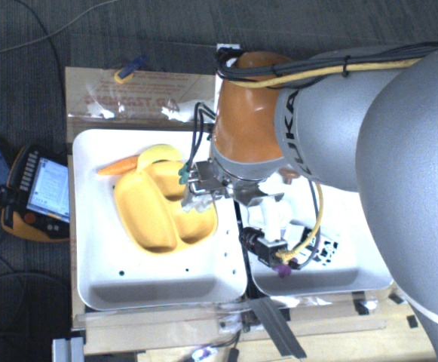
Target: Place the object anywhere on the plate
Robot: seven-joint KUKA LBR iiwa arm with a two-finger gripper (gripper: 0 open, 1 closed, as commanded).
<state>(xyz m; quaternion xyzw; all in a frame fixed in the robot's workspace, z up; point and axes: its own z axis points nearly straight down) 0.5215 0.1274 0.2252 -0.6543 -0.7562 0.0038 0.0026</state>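
Note:
A yellow plate (197, 231) lies in the left white bin (98, 277), towards its right side. A large yellow oblong object (147, 211) rests over the plate's left part. Behind it lie a yellow banana-like piece (158, 154) and an orange carrot (118, 166), near the bin's back wall. My gripper (194, 189) hangs low over the plate's right part, close to the oblong object's right edge. The grey and orange wrist hides whatever is directly beneath the gripper, and no object is seen held in it.
The right white bin (332, 281) is mostly covered by the arm; a small black-and-white speckled item (326, 246) lies in it. A clear plastic sheet with a blue clip (130, 69) lies behind the bins. A handheld pendant (39, 194) sits on the floor to the left.

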